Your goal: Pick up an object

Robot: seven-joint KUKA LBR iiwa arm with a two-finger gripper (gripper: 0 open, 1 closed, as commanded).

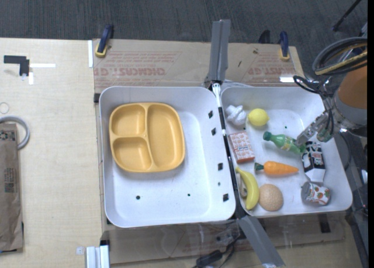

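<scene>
The right bin (289, 98) holds several objects. Near its back left lie a white crumpled lump (235, 114) and a yellow ball (258, 117). A green bottle (281, 142) lies on its side in the middle, above an orange carrot (279, 169). A pink box (241, 147), a banana (250, 187) and a tan egg-shaped ball (270, 197) sit along the left and front. My gripper (314, 131) hangs low at the bin's right side, right by the bottle's right end and just above a black-and-white carton (315, 159). No object shows in its grasp.
A patterned small cup (316, 193) lies in the right bin's front right corner. The left bin (169, 214) holds a yellow divided plate (147, 137). The orange-banded arm (355, 89) and its cables hang over the right bin's right edge.
</scene>
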